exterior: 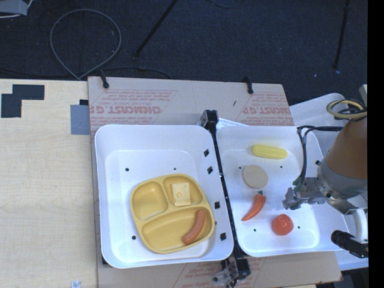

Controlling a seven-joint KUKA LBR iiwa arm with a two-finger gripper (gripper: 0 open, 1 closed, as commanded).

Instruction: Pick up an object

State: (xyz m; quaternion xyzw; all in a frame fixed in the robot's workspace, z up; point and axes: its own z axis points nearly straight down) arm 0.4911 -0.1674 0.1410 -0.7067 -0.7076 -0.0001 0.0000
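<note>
Left bin (114,161): a yellow compartment tray (171,212) is held, with a cheese cube (180,192) in its upper right compartment and a sausage (194,227) in the long lower one.

Right bin (264,248): four loose items are held, namely a corn cob (269,152), a tan disc (255,176), an orange-red carrot (254,206) and a red tomato (282,224).

Gripper (292,198): it is placed low over the right bin's right side, just above the tomato and near the carrot; how it is set cannot be told, and nothing is seen held.

Step judged: approach. A descent onto one chosen item is called for next, probably the tomato.
</note>
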